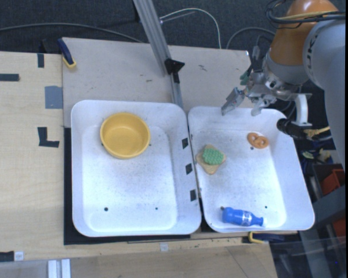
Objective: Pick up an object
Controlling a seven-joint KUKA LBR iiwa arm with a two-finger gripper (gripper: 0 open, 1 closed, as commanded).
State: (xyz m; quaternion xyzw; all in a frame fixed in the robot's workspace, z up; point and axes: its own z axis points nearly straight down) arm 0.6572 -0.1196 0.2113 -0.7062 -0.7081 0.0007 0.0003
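I count two white bins (81, 155). Inside them I see one yellow bowl (125, 134), one pretzel (257, 139), one green-topped sandwich (211, 158) and one blue bottle (241, 216).

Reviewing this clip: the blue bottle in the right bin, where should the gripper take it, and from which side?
Probably across the bottle's body, coming straight down. It lies flat on its side along the near wall of the right bin, so fingers should close across its narrow width, not its length. The gripper is open.

Grey arm (330, 45) (orange band) with metal jaws.
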